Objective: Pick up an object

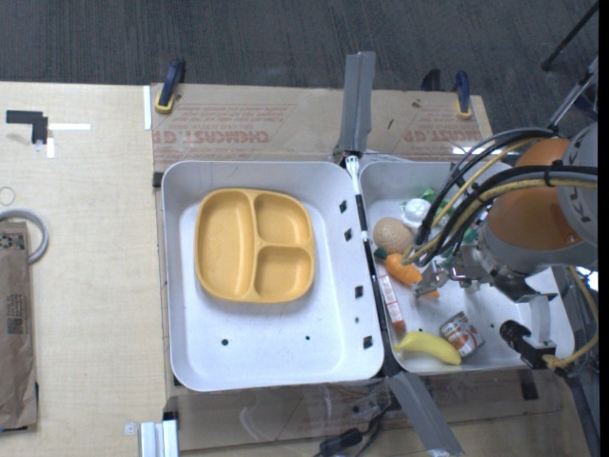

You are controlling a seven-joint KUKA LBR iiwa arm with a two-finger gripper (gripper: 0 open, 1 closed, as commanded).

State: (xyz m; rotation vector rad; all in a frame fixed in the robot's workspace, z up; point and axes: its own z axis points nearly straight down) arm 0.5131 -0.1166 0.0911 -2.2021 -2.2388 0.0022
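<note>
The floor at the top is dark grey carpet. Below it is a light wood bench (76, 208) with two white bins side by side.

The left bin (190, 350) has a yellow plate (255, 246) in it. The plate has three parts. It lies flat near the middle of the bin.

The right bin (404, 174) has small things in it. There is a tan egg-shaped thing (391, 235) near the wall between the bins. An orange carrot (402, 273) lies just below it. A yellow banana (428, 347) lies near the front edge. A small can (460, 332) lies on its side, just beside the banana.

The grey arm (533, 222) comes in from the right with black and yellow cables. Its tool (433, 279) is down low in the right bin, right next to the carrot. I cannot tell how far it is spread or if it has hold of anything.
</note>
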